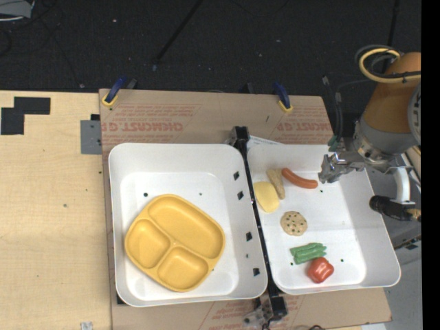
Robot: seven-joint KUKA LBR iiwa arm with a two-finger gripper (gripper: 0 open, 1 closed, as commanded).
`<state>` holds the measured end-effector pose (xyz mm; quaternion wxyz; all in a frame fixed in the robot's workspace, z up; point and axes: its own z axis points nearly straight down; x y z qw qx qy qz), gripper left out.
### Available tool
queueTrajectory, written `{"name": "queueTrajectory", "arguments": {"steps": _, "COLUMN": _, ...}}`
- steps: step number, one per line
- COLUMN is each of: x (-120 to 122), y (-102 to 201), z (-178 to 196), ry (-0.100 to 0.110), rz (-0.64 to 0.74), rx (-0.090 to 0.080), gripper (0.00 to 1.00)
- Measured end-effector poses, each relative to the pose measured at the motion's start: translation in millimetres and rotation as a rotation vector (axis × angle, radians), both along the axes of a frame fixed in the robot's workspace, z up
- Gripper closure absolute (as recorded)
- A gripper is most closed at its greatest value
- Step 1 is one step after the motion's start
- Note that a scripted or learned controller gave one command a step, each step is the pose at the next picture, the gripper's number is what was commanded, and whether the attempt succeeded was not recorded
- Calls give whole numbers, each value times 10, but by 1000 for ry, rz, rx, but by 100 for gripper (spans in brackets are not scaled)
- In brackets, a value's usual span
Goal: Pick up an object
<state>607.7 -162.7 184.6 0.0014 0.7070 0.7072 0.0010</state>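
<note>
Jaws (330,169) sit low over the upper part of the right bin (375,249), at the end of the grey arm (388,119) reaching in from the right. Their state cannot be told from this slanted overhead view; nothing is visibly held.

Progress: the pick is judged not yet made. All items rest on the bin floor.

Nearest candidate: a hot dog (300,179), lying just beside the jaws on their left, its near end close to the tips, though contact cannot be confirmed. It is a slim orange-red cylinder with rounded ends, lying flat at a slight angle. Judged the likely target, since it is closest.

Other items, all to the left of and below the jaws:
- a tan piece (276,182), touching or nearly touching the hot dog's far end;
- a pale yellow rounded item (267,196), against the bin's left wall;
- a cookie (293,223), round with dark spots;
- a green item (307,252) and a red pepper (320,270), close together, well apart from the jaws.

Left bin (137,167), well apart from the jaws, carries a yellow divided tray (174,241).

Remaining: close on an item and lift it clear.
</note>
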Motion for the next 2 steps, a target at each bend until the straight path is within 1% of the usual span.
{"name": "queueTrajectory", "arguments": {"steps": 1, "x": 59, "y": 10, "z": 616, "ry": -2, "rz": 0, "rx": 0, "gripper": 100}}
{"name": "queueTrajectory", "arguments": {"steps": 2, "x": -3, "y": 610, "z": 639, "ry": 3, "rz": 3, "rx": 1, "gripper": 100}}
